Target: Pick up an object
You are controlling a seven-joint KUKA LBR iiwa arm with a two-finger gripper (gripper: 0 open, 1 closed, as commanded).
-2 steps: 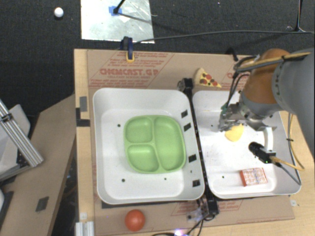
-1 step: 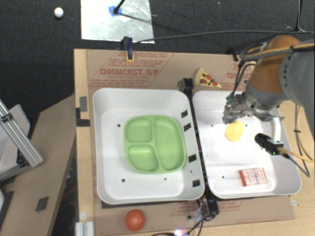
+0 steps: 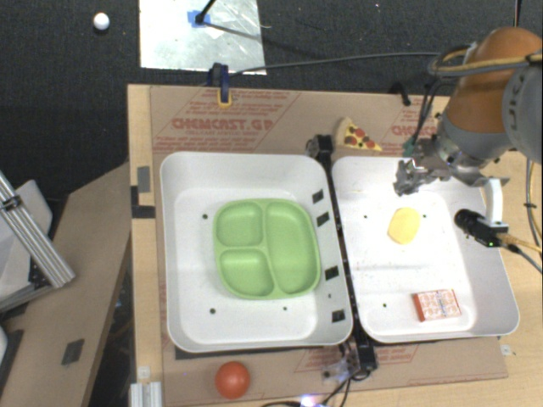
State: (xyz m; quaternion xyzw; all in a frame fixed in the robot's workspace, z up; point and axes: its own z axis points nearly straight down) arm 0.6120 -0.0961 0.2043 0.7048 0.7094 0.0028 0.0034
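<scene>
Gripper above yellow object | long axis seemingly near-vertical

Bench bears two bins; orange ball; pizza slice.

Open white floor is lying across most of the right bin, with only a yellow piece and a small red box interrupting; a green divided tray is crowding the left bin.
</scene>
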